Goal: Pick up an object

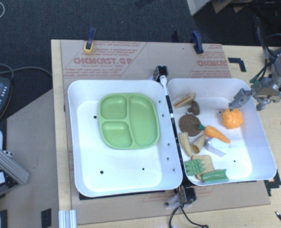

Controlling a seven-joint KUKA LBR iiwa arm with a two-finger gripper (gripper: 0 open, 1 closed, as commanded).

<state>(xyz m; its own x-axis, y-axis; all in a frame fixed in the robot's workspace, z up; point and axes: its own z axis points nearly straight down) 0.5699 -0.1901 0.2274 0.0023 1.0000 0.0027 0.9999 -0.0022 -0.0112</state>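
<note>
The pincer (248,100), its two grey prongs spread apart and gripping nothing, hangs by the right bin's (268,153) far right rim, just beside the orange pepper (232,118) (round and smooth), which could roll aside if the prongs close off-centre.

The gripper (248,100) hangs over the right bin (261,146), its fingers spread, just above the orange pepper (232,118); a carrot (217,134) lies nearer; the left bin (83,165) bears a green divided plate (129,120).
</note>
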